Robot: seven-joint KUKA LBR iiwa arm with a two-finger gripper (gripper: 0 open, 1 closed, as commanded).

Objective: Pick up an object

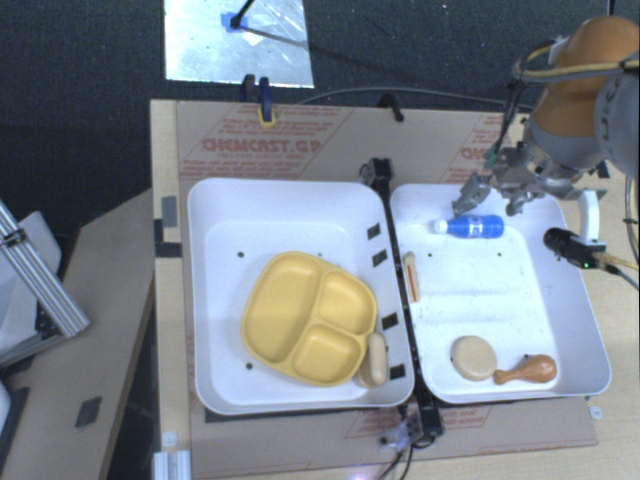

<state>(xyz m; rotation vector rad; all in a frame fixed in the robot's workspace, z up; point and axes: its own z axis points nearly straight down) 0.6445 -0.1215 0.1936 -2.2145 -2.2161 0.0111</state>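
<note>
A blue bottle with a white cap (pixel 472 227) lies on its side at the back of the right bin (pixel 560 298). My gripper (pixel 492 200) hangs just above and behind it, fingers spread to either side, with nothing between them. Near the front of the same bin lie a tan round disc (pixel 473 357) and an orange-brown pear-shaped piece (pixel 526 370). A thin orange-and-white stick (pixel 410 275) rests along that bin's left wall.
The left bin (pixel 230 228) holds a yellow divided tray (pixel 308 318) with a small beige piece (pixel 375 359) at its right corner. A black divider strip (pixel 390 268) runs between the bins. A foil sheet (pixel 238 26) lies behind the bench.
</note>
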